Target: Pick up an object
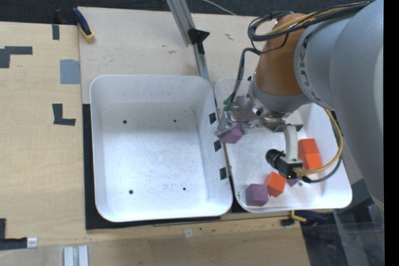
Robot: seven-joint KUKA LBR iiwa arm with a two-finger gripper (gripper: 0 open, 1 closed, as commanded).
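Purple block (232,134) sits pinched in the hand (229,128), partly hidden beneath the wrist.

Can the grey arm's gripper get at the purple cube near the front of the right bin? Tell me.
Probably yes. The purple cube lies uncovered near the right bin's front edge, with only a small orange block beside it. The gripper sits further back, by another purple block.

Two shallow white bins are counted: a left bin (109,134) and a right bin (324,128). Two purple blocks are seen (232,134) (256,194), and two orange blocks (309,153) (276,184).
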